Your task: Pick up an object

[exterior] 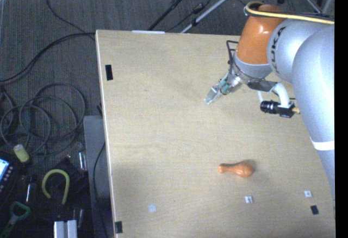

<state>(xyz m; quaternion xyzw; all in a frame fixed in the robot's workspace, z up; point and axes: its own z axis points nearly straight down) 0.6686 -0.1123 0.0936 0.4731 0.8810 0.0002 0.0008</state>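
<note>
An orange pear-shaped object point(237, 169) lies on its side on the tan bench top point(157, 139), toward the front right, its narrow end pointing left. My gripper point(213, 96) hangs over the bench's upper middle, slanting down to the left from the orange band point(260, 38) of the grey arm. It is well behind the orange object and apart from it. Nothing shows at the gripper's tip.
The grey arm point(310, 79) covers the bench's right side. A small black part point(276, 107) sticks out under the wrist. The bench's left edge drops to a floor with cables point(43, 117) and tools. Small markers point(248, 199) dot the front of the bench.
</note>
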